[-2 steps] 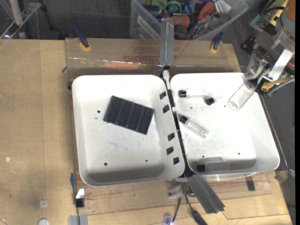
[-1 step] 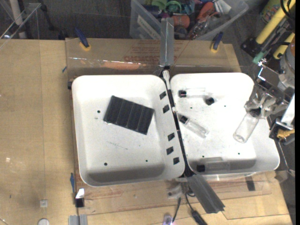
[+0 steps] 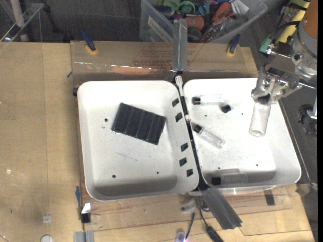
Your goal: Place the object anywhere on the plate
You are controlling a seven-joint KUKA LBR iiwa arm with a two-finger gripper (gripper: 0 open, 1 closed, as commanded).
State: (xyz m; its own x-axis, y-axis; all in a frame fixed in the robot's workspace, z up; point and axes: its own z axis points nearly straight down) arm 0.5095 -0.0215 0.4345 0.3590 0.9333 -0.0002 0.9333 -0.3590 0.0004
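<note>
Over the right bin [image 3: 282,160], near its far right wall: gripper [image 3: 263,98] clenched on the upper end of a clear vial [image 3: 259,118], held between the fingers and hanging upright, open mouth downward, apparently clear of the bin floor. Across the central divider [image 3: 184,130], on the floor of the left bin [image 3: 101,180]: dark ribbed plate [image 3: 139,123], lying flat and turned at a slant, the likely target. Judged stage: object lifted, transfer not yet begun. For a sound carry: enough height to pass the divider and its black tabs, travel leftward across the view, descent over the middle of the plate rather than its corners, release low, since a round vial set down from height would probably roll off the ribs. Loose in the right bin, along the probable path: a second clear vial [image 3: 208,135] lying on its side and two small black caps [image 3: 225,108]; best overflown, not brushed. Open room: bare white floor on every side of the plate; bin walls well apart from it.
</note>
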